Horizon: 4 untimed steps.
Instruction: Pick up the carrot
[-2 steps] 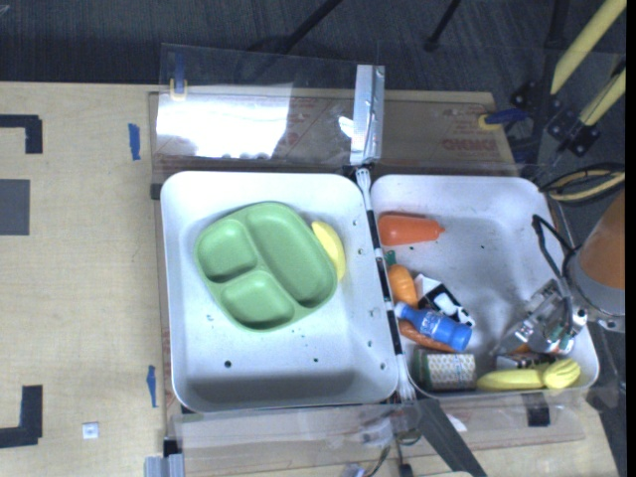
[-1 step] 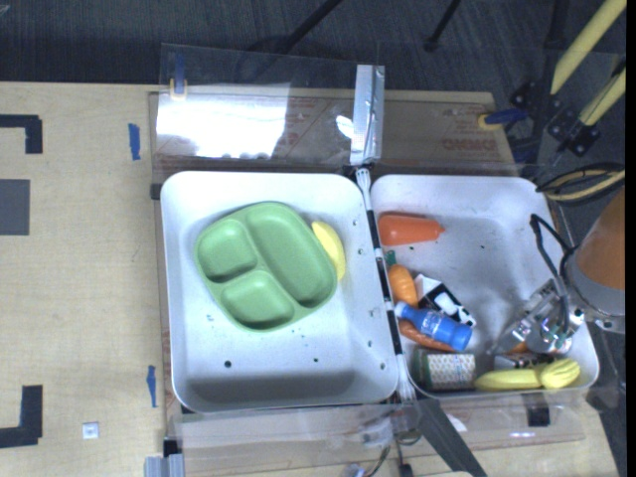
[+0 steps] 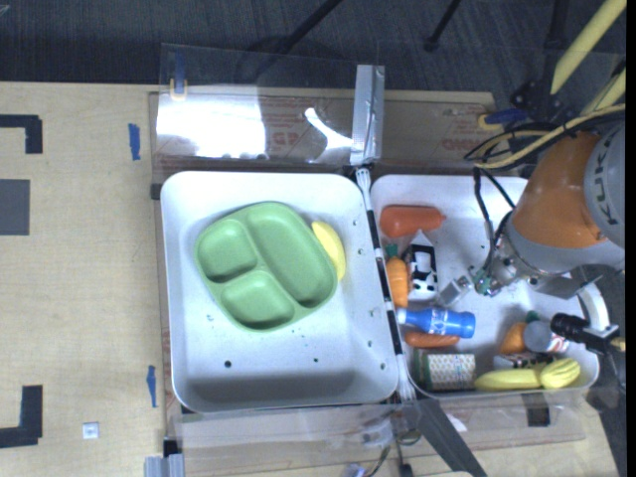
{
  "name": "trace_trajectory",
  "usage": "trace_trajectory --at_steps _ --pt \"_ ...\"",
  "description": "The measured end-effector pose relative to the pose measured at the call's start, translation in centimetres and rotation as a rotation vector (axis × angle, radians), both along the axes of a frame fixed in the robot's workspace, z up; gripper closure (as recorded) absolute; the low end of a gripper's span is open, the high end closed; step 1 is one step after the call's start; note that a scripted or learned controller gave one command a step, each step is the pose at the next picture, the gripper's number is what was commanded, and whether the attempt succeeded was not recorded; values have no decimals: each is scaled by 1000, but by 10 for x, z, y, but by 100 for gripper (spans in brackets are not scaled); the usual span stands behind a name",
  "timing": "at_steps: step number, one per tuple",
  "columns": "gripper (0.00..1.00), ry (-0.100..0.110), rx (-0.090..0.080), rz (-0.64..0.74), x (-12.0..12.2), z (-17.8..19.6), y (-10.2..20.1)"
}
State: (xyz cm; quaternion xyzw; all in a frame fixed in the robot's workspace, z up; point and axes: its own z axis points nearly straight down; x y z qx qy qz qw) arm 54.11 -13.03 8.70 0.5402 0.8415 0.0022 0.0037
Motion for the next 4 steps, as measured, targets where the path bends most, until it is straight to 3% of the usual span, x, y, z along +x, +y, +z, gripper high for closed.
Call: trace_trajectory --at_steps 1,2,3,4 --pt "0 6 -1 -154 87 92 -23" --pt "0 9 1 -223 -6 48 -48" --pt "0 5 0 -81 -58 -1 -65" --pt "100 -2 -1 -83 -56 10 -65"
